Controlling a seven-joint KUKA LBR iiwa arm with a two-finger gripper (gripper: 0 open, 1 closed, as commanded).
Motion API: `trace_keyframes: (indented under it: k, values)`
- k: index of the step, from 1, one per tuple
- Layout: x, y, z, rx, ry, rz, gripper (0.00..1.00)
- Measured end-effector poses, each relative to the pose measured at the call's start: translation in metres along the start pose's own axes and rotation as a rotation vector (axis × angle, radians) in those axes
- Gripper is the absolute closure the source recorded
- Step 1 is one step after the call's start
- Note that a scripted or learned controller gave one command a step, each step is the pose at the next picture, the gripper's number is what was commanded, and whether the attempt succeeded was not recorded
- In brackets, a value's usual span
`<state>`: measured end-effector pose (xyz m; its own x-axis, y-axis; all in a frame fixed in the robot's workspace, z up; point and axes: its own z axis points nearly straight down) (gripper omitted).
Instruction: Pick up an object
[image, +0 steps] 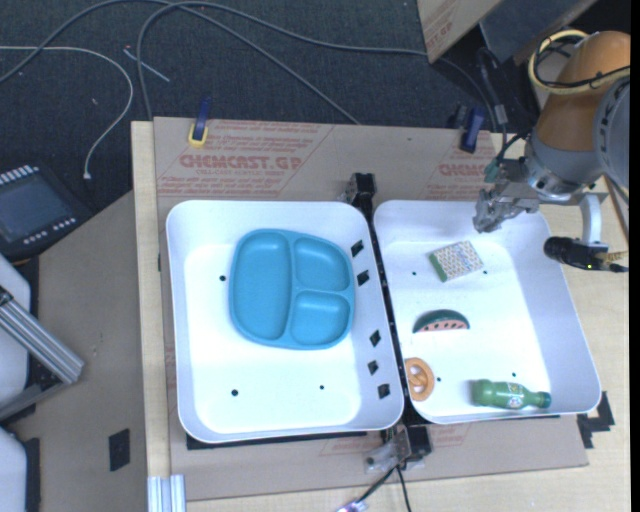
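The right bin (560, 300) holds a small patterned pad (457, 260) near its back, a watermelon slice (441, 322) in the middle, a pretzel (418, 377) at the front left and a green bottle (510, 395) lying on its side at the front. My gripper (493, 214) hangs over the back edge of the right bin, up and to the right of the patterned pad, with nothing seen between its fingers.
The left bin (200, 330) carries a blue divided plate (292, 288). A black clamp (360, 187) sits at the back where the bins meet. Blue clips (201, 121) hold the cardboard base. Cables run behind the bench.
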<state>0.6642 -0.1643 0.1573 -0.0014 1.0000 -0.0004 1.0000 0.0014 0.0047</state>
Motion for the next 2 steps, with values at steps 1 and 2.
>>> trace_keyframes:
  k: [1, 2]
  values:
    - [0.0, 0.002, -0.055, -0.003, -0.001, 0.0, 1.0]
    - [0.036, -0.021, -0.061, 0.007, 0.002, -0.002, 1.0]
